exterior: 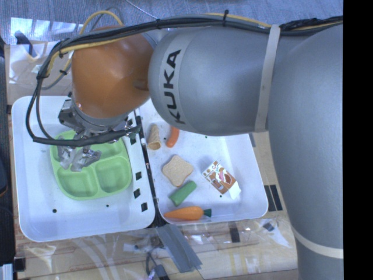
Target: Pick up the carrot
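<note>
Camera view: fingers (78,156) over green tray (113,179), state unclear; carrot (185,213) in right bin (250,179).

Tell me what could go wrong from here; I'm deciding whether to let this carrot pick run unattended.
The gripper hangs over the green tray in the left bin, while the carrot lies in the right bin, so a descent here likely misses. The carrot hugs the near wall beside the green piece, which could get nudged or grabbed.
</note>
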